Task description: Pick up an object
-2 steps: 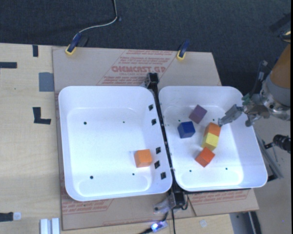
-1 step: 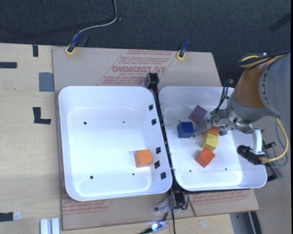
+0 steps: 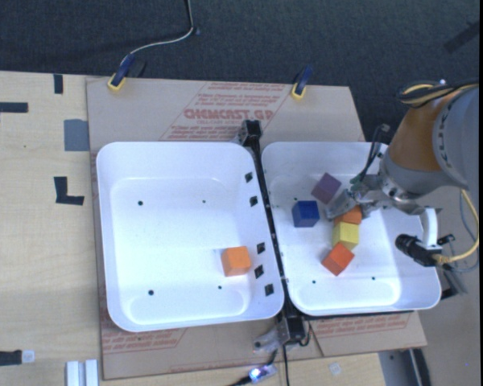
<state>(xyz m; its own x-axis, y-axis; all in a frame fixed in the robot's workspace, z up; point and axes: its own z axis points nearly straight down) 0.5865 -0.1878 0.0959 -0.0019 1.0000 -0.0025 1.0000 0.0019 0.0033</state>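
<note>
Your likeliest target is the small orange block (image 3: 352, 215) in the right bin (image 3: 306, 296), the piece the hand (image 3: 344, 207) is down on. It sits in a tight cluster: touching the yellow block (image 3: 347, 233) just below it, with the purple block (image 3: 326, 188) just beside it up and to the left, the blue cube (image 3: 305, 213) near on the left, and the red-orange block (image 3: 337, 258) at the bottom of the group.

The hand reaches in from the right, low among these pieces, between the purple block and the small orange one. Whether it is wide or narrow you cannot tell, and nothing is visibly gripped.

You are at the reach-and-grasp step, I'd judge, with the lift not yet begun. The next move calls for closing on one piece alone; packed this close, a neighbour may get nudged or pinched along, so watch for that before raising.

Further out, a lone orange cube (image 3: 236, 260) lies in the left bin (image 3: 113, 215), well apart from the arm (image 3: 423, 147). Both bins rest on a cardboard sheet (image 3: 217, 115) on the worktop (image 3: 32, 215).
</note>
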